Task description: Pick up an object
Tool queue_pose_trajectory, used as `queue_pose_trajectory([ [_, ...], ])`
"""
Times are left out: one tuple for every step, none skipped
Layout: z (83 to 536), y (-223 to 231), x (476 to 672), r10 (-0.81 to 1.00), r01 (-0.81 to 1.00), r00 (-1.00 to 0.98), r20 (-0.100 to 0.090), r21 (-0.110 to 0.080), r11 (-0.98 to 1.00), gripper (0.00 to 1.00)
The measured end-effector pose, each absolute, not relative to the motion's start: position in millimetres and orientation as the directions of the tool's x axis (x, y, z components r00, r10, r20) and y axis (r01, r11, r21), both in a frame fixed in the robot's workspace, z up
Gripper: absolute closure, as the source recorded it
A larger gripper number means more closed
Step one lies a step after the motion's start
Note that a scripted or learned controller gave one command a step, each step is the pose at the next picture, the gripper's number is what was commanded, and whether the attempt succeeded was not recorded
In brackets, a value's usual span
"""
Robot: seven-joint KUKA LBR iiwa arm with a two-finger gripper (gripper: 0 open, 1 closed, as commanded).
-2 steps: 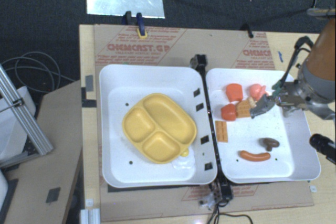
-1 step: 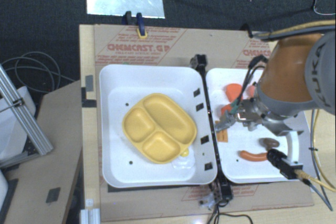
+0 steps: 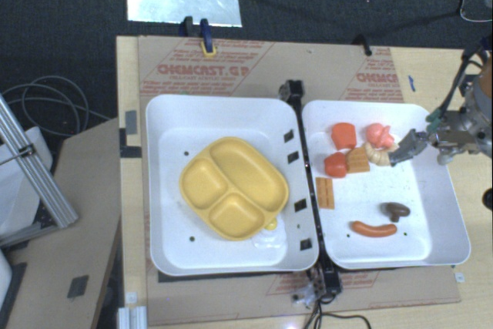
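Two shallow white bins on a bench, seen from above at a slant. The left bin (image 3: 166,127) holds a yellow three-compartment tray (image 3: 233,186). The right bin (image 3: 443,204) serves as landmark: in its far half lie an orange-red block (image 3: 343,135), a pink piece (image 3: 377,134), a red piece (image 3: 336,165), a tan block (image 3: 358,159) and a cream piece (image 3: 377,156), closely clustered; an orange strip (image 3: 325,193) lies by its left wall; a brown piece (image 3: 397,209) and a red sausage (image 3: 373,229) lie in its near half. The gripper (image 3: 404,149) reaches over the right wall, its tip just beside the cream piece; whether it is wide or narrow cannot be told.
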State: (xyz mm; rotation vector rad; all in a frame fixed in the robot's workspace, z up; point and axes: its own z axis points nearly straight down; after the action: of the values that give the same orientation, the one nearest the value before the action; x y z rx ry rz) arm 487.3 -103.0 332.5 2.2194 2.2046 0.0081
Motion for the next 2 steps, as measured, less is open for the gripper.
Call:
queue_pose_trajectory([
  [208,-47,485.1,1.000,1.000,-0.008,0.003,-0.010,0.008,0.00],
  [251,-75,650.1,1.000,1.000,-0.007,-0.004,0.016,0.007,0.00],
])
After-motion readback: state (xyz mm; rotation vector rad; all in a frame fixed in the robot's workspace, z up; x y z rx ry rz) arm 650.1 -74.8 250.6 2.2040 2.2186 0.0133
